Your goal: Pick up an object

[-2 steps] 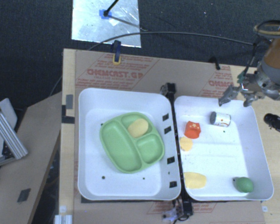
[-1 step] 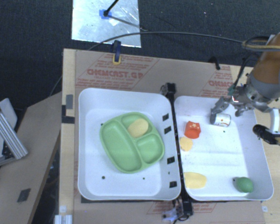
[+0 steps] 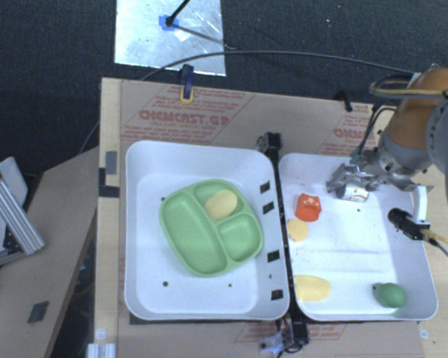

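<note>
Gripper: I see my gripper [image 3: 350, 184] low over the far end of the right bin [image 3: 356, 243]; I cannot tell from this slant how it is set, and nothing shows in its grasp.
Orange-red object [image 3: 308, 207]: in the right bin, just beside the gripper on its near-left side, apart from it, I think.
Small yellow piece [image 3: 298, 230]: just below the orange-red one, by the divider.
Larger yellow piece [image 3: 311, 288]: near edge of the right bin.
Green ball [image 3: 389, 295]: near right corner.
Left bin [image 3: 143, 207]: holds a green divided plate [image 3: 198, 237] with a yellow item [image 3: 222, 204] in one compartment.
</note>
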Robot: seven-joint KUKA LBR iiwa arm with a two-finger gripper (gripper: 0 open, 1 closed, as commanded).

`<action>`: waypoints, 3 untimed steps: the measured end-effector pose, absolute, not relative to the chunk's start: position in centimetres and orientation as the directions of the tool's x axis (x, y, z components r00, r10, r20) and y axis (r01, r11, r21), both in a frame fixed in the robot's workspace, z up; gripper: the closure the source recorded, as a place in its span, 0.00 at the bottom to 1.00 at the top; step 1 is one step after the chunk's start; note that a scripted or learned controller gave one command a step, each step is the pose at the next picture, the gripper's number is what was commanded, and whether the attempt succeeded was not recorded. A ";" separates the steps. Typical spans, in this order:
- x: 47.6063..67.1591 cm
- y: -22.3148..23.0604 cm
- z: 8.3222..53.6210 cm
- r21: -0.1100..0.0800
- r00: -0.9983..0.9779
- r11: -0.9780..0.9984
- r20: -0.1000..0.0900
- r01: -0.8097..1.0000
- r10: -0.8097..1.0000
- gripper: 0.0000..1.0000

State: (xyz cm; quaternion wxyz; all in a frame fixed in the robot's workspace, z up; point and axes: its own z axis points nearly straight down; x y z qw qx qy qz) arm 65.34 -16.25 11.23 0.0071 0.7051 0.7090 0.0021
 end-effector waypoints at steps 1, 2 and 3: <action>65.7 -16.2 11.6 0.023 -0.005 0.005 -0.007 1.000 1.000 0.00; 65.9 -16.3 12.9 0.031 -0.007 0.007 -0.008 0.999 1.000 1.00; 66.0 -16.5 17.4 0.006 -0.005 0.005 -0.002 1.000 1.000 1.00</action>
